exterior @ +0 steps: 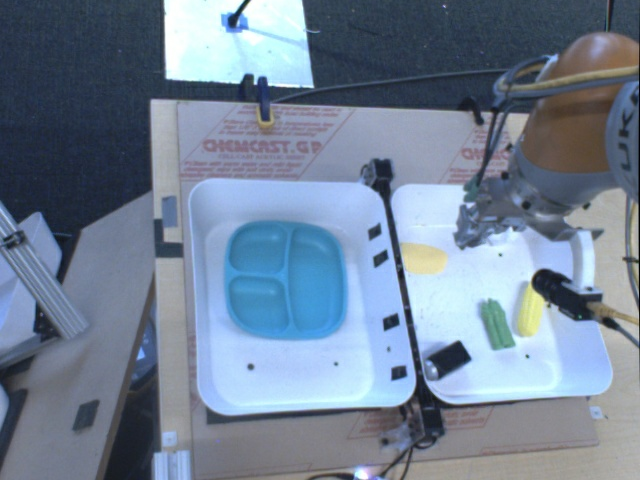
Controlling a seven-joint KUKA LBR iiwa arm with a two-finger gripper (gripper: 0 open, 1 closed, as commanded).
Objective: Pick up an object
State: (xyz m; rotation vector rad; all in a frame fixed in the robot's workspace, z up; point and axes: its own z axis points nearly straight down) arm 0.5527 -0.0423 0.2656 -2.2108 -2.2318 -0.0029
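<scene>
Two white bins side by side on your bench. Left bin [215,368]: one teal divided plate [286,279], lying flat, roughly centred. Right bin [570,373]: four loose items. Use the yellow flat piece [424,259] as your landmark; it lies close to the divider between the bins, in the upper part of the right bin. The green ridged piece [497,324] sits below and to the right of it, well apart. A yellow corn-like piece [530,309] lies just beside the green one, on the side away from the landmark. A black block [448,358] rests lower still, near the bin's front edge, almost straight below the landmark.

Gripper [478,230]: you see it over the right bin, just right of and slightly above the yellow flat piece, near it. Nothing is visibly between its fingers. How far they are spread you cannot tell from this angle.
</scene>
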